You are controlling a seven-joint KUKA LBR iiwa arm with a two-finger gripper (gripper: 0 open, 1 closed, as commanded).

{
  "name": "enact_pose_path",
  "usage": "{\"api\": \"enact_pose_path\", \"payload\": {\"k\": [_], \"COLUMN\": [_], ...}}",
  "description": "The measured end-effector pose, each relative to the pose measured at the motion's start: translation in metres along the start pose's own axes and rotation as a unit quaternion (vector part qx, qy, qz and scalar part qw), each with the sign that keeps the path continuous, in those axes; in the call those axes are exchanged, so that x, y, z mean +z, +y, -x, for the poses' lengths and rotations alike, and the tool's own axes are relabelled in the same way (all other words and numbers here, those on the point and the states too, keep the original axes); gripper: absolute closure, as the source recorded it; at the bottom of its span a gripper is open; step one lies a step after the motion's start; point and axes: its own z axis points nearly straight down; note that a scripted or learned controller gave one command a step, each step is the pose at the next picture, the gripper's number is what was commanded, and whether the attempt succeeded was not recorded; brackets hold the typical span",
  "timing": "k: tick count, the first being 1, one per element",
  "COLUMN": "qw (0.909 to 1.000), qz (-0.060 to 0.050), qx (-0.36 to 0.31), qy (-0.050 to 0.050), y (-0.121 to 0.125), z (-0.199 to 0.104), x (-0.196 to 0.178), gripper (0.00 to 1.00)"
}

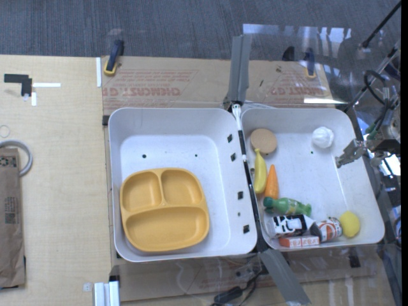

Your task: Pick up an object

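— Leftmost on the worktop?
— Shallow white left bin (127, 132), with a yellow divided plastic plate (164, 208) inside. Well apart from the tool.
— Further right?
— Shallow white right bin (299, 116). Against its left wall, a yellow toy banana (260, 171) beside an orange toy carrot (272, 182), long axes up-down the view. Below them, a green plastic bottle (288, 205) lying crosswise.
— Likeliest pick?
— Probably the white crumpled ball (322, 136): near the tool (349, 155), just left of it and slightly up the view, standing alone. Round yellow lemon (349, 223) farther down, close to the wall.
— Tool's state?
— Poised at the right rim. How far open, cannot tell; nothing seen held.
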Motion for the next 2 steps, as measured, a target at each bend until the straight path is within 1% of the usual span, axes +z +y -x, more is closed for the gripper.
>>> {"api": "enact_pose_path", "payload": {"k": [1,2], "qw": [0.9934,0.9980], "qz": [0.003,0.003], "qx": [0.115,0.063], "qy": [-0.001,-0.001], "y": [-0.055,-0.036], "z": [0.005,-0.003], "x": [-0.174,-0.094], "gripper": [0.00,0.00]}}
